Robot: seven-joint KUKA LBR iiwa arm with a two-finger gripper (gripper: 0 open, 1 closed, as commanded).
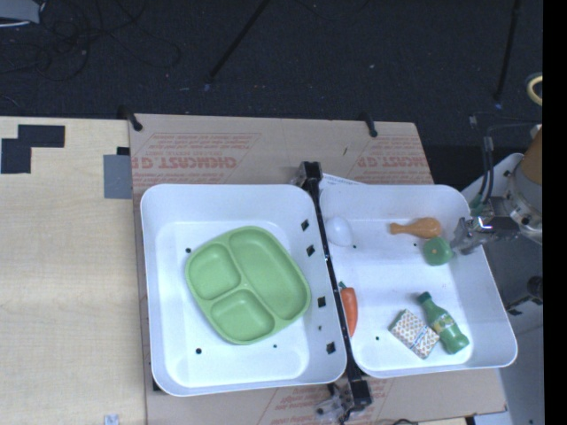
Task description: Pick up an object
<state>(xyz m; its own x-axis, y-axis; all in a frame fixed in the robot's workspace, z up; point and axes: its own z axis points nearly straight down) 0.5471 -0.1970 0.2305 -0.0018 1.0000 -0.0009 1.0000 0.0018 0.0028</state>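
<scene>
Writing: the cardboard sheet (266, 153) under the bins carries red print, mirrored and inverted from this view; the letters cannot be read with confidence. No brand shows on any item.

Count: two white bins. The left bin (168, 237) holds one green divided plate (246, 283) with three compartments. The right bin (483, 317) holds six items: one small green round object (436, 252), one tan drumstick-shaped piece (418, 228), one green bottle (445, 328), one small patterned box (414, 333) touching the bottle, one orange carrot-like piece (350, 310) against the left wall, and one pale white object (339, 231) near the far left corner.

End effector (461, 244): at the right bin's right rim, just beside the green round object; contact cannot be confirmed, and whether its parts stand apart or together cannot be told. The arm is cut off at the right.

The wooden surface (62, 273) lies left.
</scene>
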